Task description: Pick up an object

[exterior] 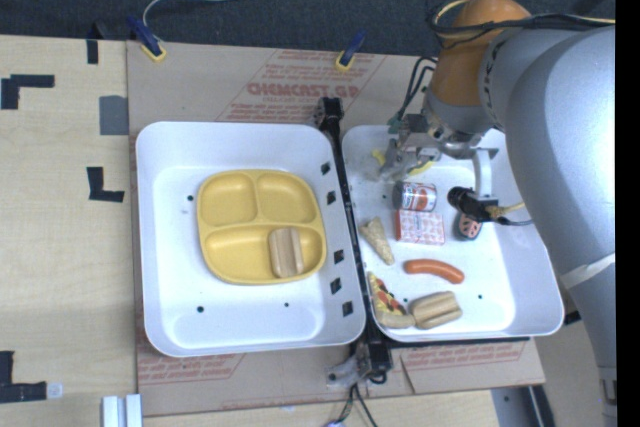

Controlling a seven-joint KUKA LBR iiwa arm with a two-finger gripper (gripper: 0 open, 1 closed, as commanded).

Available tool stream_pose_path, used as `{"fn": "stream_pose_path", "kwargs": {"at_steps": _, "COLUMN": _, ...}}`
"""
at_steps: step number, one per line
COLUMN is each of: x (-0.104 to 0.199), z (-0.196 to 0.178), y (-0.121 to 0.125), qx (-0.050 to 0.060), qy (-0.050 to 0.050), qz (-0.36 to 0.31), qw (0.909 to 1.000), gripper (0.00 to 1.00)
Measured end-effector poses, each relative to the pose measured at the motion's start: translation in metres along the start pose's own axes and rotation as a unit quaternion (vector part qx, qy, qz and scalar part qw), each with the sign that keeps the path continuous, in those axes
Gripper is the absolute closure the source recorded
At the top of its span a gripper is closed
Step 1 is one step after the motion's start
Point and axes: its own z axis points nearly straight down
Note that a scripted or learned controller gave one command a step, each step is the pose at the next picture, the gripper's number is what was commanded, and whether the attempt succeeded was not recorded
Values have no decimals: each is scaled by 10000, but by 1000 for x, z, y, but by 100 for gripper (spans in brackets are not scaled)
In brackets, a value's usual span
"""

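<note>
My gripper hangs low over the back left part of the right bin, reaching in from the right. Just in front of it stands a small red and white can, close to the fingers but apart from them. A bit of something yellow shows at the gripper's left side, partly hidden. In front of the can lies a flat red-patterned packet. Nothing is visibly held.
The right bin also holds a pale cone-shaped piece, a red sausage, a tan bun and a yellow-red food piece. In the left bin, a yellow divided plate bears a tan bread piece.
</note>
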Motion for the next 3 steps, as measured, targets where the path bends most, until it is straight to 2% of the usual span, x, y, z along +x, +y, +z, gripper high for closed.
{"fn": "stream_pose_path", "kwargs": {"at_steps": 1, "x": 0, "z": 0, "y": 0, "qx": 2, "qy": -2, "qz": 0, "qw": 10000, "gripper": 0}}
{"fn": "stream_pose_path", "kwargs": {"at_steps": 2, "x": -7, "z": 19, "y": 0, "qx": 22, "qy": 48, "qz": 5, "qw": 10000, "gripper": 0}}
{"fn": "stream_pose_path", "kwargs": {"at_steps": 3, "x": -8, "z": 9, "y": 0, "qx": 26, "qy": 27, "qz": -3, "qw": 10000, "gripper": 100}}
